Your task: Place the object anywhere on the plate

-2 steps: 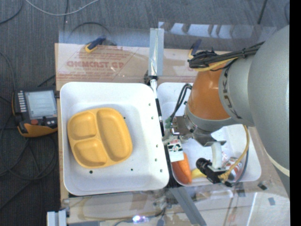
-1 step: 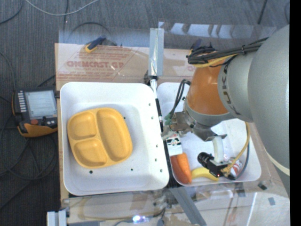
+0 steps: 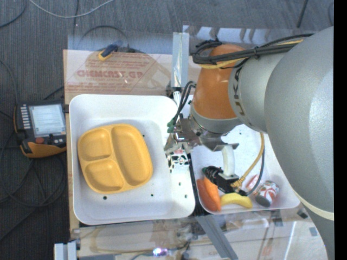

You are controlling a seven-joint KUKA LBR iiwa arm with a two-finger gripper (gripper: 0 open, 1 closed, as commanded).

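The yellow plate point(image 3: 114, 157) sits in the left bin point(image 3: 130, 210), with white room all around it. The carrot point(image 3: 209, 194) and banana point(image 3: 237, 200) lie in the right bin point(image 3: 287, 202). The gripper point(image 3: 177, 145) hangs over the wall between the bins; whether its hand grips anything cannot be told.

**Camera placement: one fixed overhead view**

Single camera, mounted above the bench point(image 3: 124, 69), looking down at a slant. Frame takes in both white bins: left bin point(image 3: 162, 199) in full, right bin point(image 3: 287, 199) partly covered by the arm point(image 3: 282, 69), which enters from the right, close to the lens.
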